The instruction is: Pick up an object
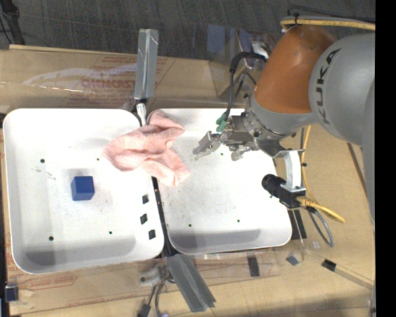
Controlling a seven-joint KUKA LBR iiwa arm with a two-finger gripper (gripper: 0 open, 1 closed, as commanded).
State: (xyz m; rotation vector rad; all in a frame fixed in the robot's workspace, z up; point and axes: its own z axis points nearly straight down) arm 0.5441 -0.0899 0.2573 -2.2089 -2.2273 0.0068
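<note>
Two candidates from where I sit: pink cloth [148,150] and blue cube [83,187]. Cloth is crumpled and draped across the divider between the left bin [26,243] and right bin [270,233], so it rests partly in each. Cube sits alone on the left bin's floor, well apart from the cloth.

Gripper [204,146] hangs over the right bin, tilted, fingers pointing toward the cloth's right edge, near it but not touching. Fingers look released, spread, with nothing between them. Nothing is lifted yet.

My read: this is an approach on the cloth, since it's the nearer target and the arm [303,78] reaches in from that side. The tilt probably suits a side-on pinch at a raised fold.

Risk: cloth straddling the rim may snag or slide off the fingers. Cube would need a longer reach across the divider.
</note>
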